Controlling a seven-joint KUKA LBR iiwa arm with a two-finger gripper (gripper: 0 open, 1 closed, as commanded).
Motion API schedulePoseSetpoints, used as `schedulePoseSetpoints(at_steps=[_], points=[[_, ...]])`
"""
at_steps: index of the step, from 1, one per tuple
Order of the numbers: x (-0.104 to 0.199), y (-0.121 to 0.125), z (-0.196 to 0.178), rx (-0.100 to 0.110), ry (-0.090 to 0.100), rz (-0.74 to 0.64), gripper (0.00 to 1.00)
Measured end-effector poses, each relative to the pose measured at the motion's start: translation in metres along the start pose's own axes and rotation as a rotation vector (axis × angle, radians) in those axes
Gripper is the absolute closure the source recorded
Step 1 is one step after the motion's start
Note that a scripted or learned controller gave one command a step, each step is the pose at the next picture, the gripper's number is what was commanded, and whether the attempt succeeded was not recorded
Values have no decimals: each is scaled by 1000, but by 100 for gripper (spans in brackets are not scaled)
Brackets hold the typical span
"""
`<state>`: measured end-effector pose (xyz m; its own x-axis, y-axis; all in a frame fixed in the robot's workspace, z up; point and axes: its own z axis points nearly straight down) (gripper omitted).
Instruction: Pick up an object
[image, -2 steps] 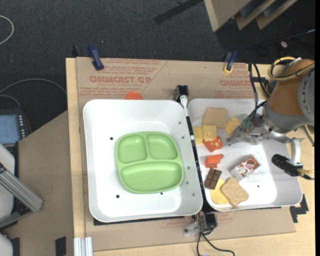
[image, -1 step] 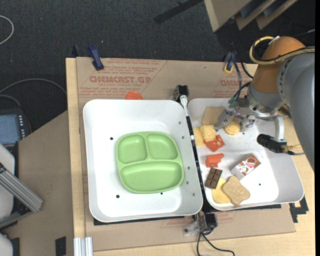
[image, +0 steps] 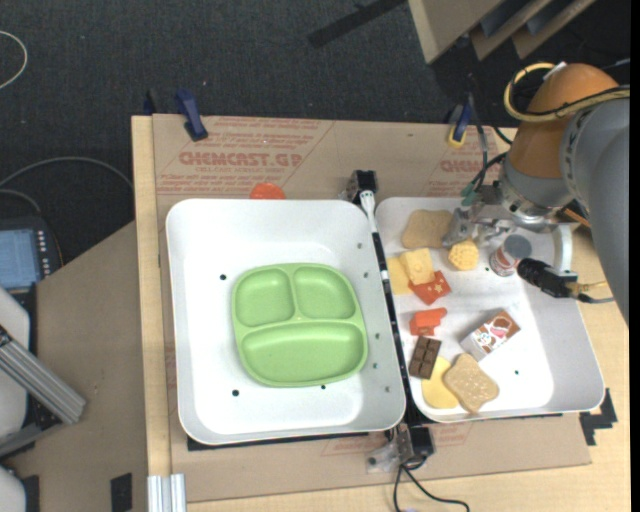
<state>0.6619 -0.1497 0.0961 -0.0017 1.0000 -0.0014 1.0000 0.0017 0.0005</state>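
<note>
Over right bin, gripper is hovering near yellow round toy; grip state impossible to tell.

A green divided plate lies in the left white bin; blue clamps grip the worktop's far edge.

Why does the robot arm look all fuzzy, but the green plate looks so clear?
In the camera view, the arm looks soft and smeared at the right, with its gripper hazy over the right bin; the green plate in the left bin is crisp, with even lighting, only faint shadows and no strong glare.
</note>
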Motion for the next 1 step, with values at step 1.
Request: schedulePoseSetpoints(at_steps=[1], points=[[79,-13,-94,-7,2,-4,100]])
